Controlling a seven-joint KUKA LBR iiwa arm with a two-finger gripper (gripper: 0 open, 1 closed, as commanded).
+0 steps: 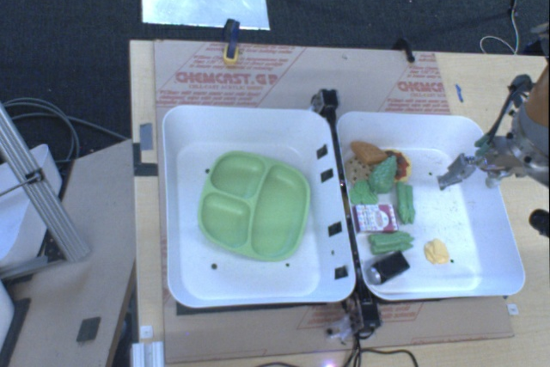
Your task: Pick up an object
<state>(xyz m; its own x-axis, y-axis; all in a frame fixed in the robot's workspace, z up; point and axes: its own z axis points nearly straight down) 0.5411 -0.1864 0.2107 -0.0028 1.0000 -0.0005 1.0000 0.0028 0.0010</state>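
The sheet under both bins reads CHEMCAST GP in red, printed once behind the left bin (185,185) and again, partly cut off, behind the right bin (490,211). The small pink-and-white carton (375,217) carries print too fine for me to read.

My pincer (455,172) hangs over the right bin's far right part, above bare white floor, with nothing between its fingers; how wide they stand I cannot tell at this slant. My arm (524,142) runs off the right edge.

The things to pick crowd the right bin's left side, along the divider: what may be a piece of bread (368,152) at the back, green toy vegetables (383,174) beside and below it, the carton, a dark flat object (391,266) near the front wall, and a yellow lump (436,251) lying apart, with open floor around it.

The left bin holds a green divided plate (254,204), well clear of its walls.
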